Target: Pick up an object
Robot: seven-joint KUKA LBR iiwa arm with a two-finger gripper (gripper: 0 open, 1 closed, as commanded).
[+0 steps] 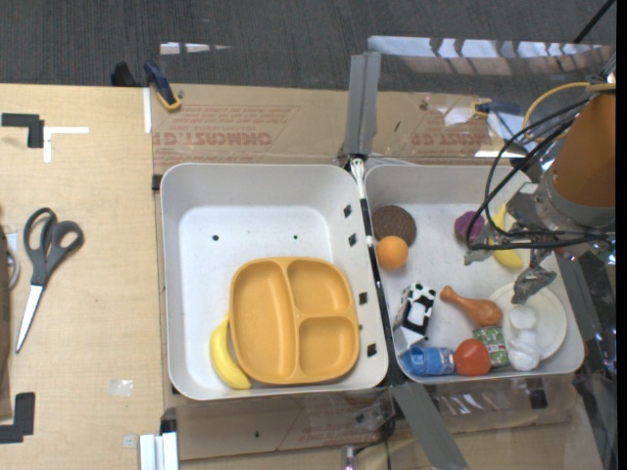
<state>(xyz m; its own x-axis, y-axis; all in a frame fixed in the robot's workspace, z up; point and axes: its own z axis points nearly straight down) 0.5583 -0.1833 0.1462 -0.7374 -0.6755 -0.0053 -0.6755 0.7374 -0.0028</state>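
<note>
A wooden bench [78, 360] carries two white bins. The right bin [431, 179] holds an orange ball [392, 253] near its left wall and a white plate [554, 326] in its near right corner. The gripper [529, 282] hangs above that plate; I cannot tell its state.

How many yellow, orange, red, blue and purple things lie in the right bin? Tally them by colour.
Yellow: 1, fruit
Orange: 2, ball, drumstick
Red: 1, tomato
Blue: 1, bottle
Purple: 1, lump
Total: 6
</note>
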